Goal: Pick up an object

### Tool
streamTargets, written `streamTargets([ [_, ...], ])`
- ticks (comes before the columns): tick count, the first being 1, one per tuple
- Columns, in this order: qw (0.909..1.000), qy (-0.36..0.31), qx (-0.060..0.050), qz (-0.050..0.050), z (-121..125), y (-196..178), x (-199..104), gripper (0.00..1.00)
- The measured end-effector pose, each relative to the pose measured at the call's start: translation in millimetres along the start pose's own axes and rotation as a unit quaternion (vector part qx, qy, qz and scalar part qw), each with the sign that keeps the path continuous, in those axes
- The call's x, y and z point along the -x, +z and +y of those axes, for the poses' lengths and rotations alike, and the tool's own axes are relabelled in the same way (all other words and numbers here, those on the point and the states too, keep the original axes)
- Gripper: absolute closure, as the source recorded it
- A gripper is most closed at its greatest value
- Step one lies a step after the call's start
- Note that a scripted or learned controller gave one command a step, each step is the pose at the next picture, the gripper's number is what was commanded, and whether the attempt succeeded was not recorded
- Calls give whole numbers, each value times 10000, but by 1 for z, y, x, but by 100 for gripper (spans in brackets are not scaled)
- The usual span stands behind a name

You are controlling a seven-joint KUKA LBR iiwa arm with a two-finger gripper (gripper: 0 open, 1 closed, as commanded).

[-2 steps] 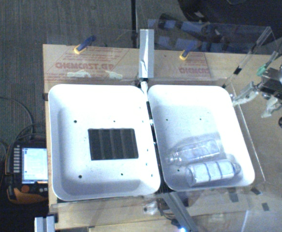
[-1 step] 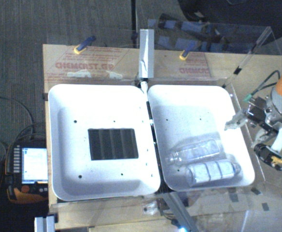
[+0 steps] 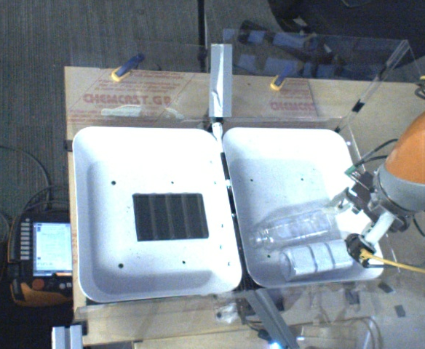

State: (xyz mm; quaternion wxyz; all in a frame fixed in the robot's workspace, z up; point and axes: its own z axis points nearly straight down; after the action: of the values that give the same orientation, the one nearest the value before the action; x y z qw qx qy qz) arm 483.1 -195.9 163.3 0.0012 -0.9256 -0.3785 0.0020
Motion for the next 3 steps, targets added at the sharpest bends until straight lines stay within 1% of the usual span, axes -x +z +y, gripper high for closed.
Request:
streamTargets([
  [1, 9923, 1237, 19, 1, 10, -119, 10, 0],
  [2, 9594, 2820, 5, -8, 43, -19, -24, 0],
  [3, 9598, 2807, -6, -27, 42, -27, -25, 100],
])
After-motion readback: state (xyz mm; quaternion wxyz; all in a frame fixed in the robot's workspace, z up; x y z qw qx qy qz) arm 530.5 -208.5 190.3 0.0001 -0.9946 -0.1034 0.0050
